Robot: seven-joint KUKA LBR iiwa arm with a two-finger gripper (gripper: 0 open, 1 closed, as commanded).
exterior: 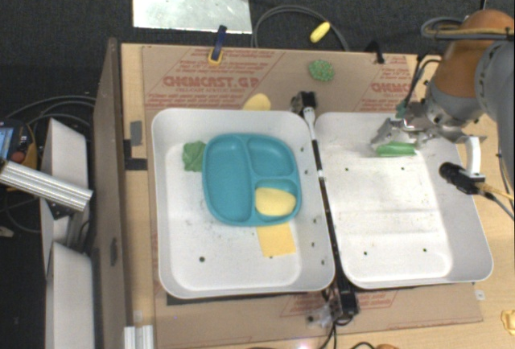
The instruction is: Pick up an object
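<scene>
2 fingers [392, 133] spread open just above green object [395, 149] in right bin [418, 259].

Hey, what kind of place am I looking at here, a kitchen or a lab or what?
Most likely a robotics lab bench: a grey robot arm with an orange band reaches over two shallow white plastic bins holding toy items such as a teal divided plate, with loose black cables alongside.

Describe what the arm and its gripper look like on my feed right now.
The arm enters from the right: a rounded grey body with an orange band above the wrist. Thin dark cables loop around its upper part. The gripper is a small metallic grey assembly with two slim fingers, too small to make out markings.
</scene>
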